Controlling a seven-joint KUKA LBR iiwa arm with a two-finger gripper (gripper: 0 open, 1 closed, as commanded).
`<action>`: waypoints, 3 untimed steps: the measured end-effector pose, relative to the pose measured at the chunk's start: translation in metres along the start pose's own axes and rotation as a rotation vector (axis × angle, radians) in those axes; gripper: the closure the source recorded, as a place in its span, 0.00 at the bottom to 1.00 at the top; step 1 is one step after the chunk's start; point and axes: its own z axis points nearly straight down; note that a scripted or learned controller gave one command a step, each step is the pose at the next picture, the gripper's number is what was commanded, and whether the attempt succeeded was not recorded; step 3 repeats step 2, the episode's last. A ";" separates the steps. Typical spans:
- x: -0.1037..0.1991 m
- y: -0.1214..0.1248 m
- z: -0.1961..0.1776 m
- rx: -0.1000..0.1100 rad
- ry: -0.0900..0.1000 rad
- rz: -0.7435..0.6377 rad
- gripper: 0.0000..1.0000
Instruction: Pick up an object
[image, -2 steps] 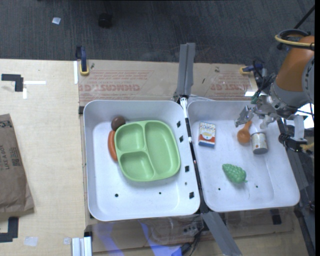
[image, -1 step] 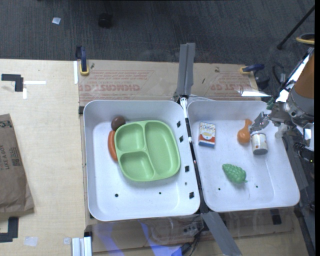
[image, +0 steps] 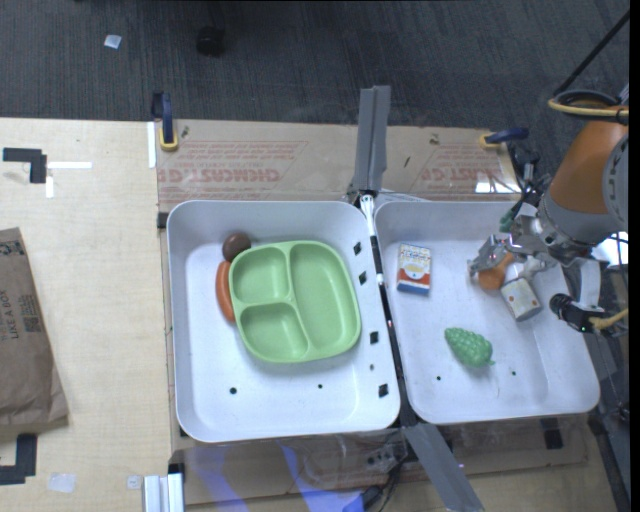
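Orange object (image: 490, 277): right bin (image: 560, 385), at your gripper (image: 497, 262).
Gripper: you cannot tell its state.
Left bin (image: 200, 380): green tray (image: 295, 300).

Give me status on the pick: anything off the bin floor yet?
Done: the tool has reached the right bin, low at an orange object. In hand: unclear, I can't tell if it has a grip. Left: the lift; the green bumpy object and the small card box lie on the floor, and the green divided plate sits in the left bin.
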 end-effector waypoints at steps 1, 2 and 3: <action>-0.005 0.000 -0.011 -0.003 -0.007 0.003 1.00; 0.053 -0.013 -0.101 -0.004 -0.009 -0.001 1.00; 0.053 -0.013 -0.101 -0.004 -0.009 -0.001 1.00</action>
